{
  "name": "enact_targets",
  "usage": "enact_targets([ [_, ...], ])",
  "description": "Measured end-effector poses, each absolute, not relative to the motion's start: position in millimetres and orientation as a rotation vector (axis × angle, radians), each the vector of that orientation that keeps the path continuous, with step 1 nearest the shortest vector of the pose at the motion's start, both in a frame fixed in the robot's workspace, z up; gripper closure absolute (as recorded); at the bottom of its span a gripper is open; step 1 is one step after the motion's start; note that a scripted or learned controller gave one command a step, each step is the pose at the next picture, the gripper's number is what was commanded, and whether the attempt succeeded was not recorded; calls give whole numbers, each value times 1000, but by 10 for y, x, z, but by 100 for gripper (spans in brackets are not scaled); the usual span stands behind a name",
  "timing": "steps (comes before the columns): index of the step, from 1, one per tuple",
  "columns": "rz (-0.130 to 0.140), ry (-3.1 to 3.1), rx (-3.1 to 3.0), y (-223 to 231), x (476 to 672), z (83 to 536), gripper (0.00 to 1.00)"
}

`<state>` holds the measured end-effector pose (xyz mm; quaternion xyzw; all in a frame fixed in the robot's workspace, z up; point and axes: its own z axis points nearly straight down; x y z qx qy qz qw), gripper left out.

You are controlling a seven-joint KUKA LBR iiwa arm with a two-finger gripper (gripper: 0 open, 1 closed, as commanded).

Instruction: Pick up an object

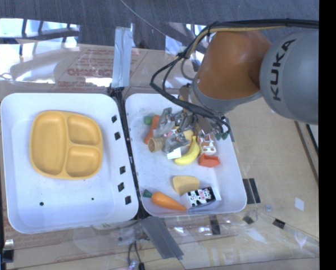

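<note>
The pincer point(176, 129) sits low in the right bin point(232, 176), buried in a small heap of toys under the orange band of the arm point(235, 63); whether it is released or clenched I cannot tell, since the metal parts blend with the clutter around them. Right against it lies a banana point(189, 153), curved and smooth, with a small orange-and-white box point(208, 153) just beside it and a short carrot piece point(151, 129) with a cork-like stub point(155, 145) on the other side. These look like light, stiff plastic play food, so they should lift easily but may slip or roll; the banana seems best taken across its narrow middle, not along its length. Nearer the front wall lie a yellow wedge point(185, 183), a whole carrot point(167, 201) and a small cow-print carton point(201, 197), the last two nearly touching and close to the rim, which leaves little room for closing on them. The carton's flat sides would give a sure hold. The middle of the bin floor is the most open. The left bin point(13, 167) holds a yellow divided plate point(67, 144), well apart from the heap. Cables point(168, 75) loop above the back wall, and the worktop point(269, 167) lies bare to the right
</note>
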<state>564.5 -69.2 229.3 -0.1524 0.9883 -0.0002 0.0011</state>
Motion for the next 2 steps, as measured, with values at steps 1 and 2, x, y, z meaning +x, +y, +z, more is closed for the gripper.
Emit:
enact_targets([
  [1, 0, 3120, -359, -548, 5663, 2289, 100],
  [2, -1, 3129, -256, -509, 5103, 2455, 100],
])
